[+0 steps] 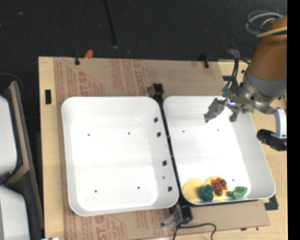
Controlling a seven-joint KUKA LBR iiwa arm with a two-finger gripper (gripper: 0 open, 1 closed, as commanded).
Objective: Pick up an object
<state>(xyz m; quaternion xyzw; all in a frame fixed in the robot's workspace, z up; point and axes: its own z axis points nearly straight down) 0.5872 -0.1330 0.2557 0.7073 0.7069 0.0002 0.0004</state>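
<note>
Along the near edge of the right bin (250, 149) lies a small cluster: a pale yellow flat object (192, 188), a teal lump (206, 194), a red piece with dark spots (218, 183) and a green piece (238, 191). My gripper (221, 111) hangs over the far part of the same bin, well away from that cluster. Its two dark fingers are spread apart, with nothing between them.
The left bin (70, 134) lies beside the right one, with a black divider with clips (164, 139) between them. Both sit on a cardboard sheet (115, 79) over the bench. White equipment (2, 149) stands at the far left.
</note>
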